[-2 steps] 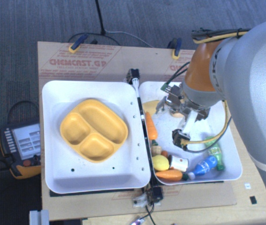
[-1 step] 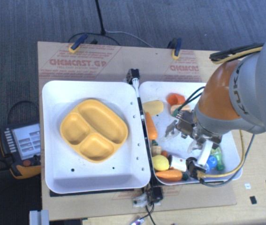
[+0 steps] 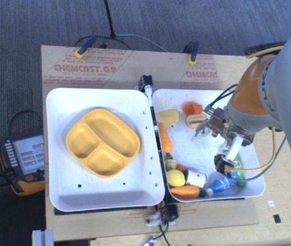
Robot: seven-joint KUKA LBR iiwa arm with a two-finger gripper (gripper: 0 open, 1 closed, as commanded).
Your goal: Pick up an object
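Bun (image 3: 196, 119) sits just up-left of tool (image 3: 202, 131), long axis left-right; can't tell tool's spread.

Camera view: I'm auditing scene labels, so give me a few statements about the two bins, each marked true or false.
1. The yellow divided tray lies in the left bin. True.
2. The lemon sits in the left bin. False: it is in the right bin.
3. The hand is over the right bin. True.
4. The carrot lies in the middle of the right bin. False: it lies along the wall beside the left bin.
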